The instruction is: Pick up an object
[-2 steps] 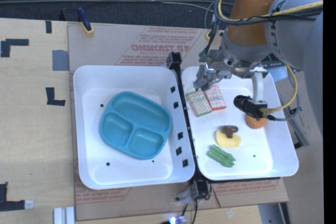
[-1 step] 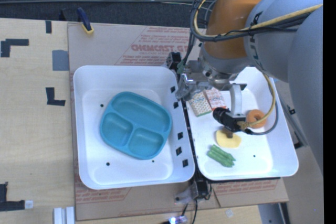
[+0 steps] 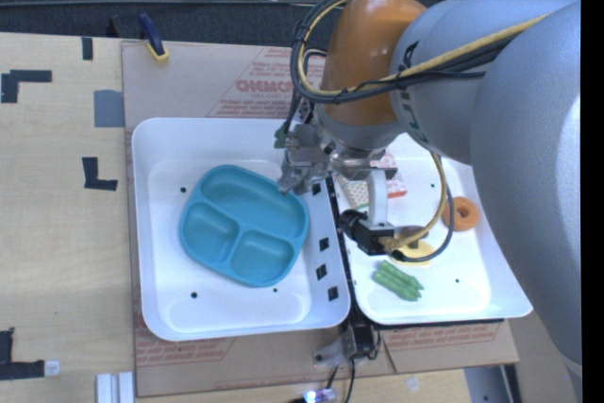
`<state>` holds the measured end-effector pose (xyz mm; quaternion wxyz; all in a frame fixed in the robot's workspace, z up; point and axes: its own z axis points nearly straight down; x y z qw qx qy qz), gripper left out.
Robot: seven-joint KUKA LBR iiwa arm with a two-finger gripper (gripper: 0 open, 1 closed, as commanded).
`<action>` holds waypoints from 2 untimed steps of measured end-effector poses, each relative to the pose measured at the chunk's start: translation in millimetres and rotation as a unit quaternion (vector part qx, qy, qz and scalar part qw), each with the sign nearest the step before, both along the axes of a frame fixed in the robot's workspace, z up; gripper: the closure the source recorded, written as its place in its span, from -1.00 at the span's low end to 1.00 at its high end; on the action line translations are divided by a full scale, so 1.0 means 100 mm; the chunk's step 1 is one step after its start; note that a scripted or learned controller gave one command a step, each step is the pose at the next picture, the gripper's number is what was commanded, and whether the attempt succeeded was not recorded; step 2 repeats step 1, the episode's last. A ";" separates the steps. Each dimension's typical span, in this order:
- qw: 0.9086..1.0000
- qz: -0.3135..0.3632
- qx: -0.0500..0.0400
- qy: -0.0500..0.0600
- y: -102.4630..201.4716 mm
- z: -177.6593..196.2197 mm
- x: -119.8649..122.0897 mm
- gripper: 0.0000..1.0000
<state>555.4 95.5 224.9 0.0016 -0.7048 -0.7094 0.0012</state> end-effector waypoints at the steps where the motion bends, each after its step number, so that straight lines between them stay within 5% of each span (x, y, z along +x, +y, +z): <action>1: 1.000 -0.002 -0.001 -0.001 -0.03 0.01 0.01 -1.00; 2: 1.000 -0.002 -0.001 -0.001 -0.03 0.01 0.01 -1.00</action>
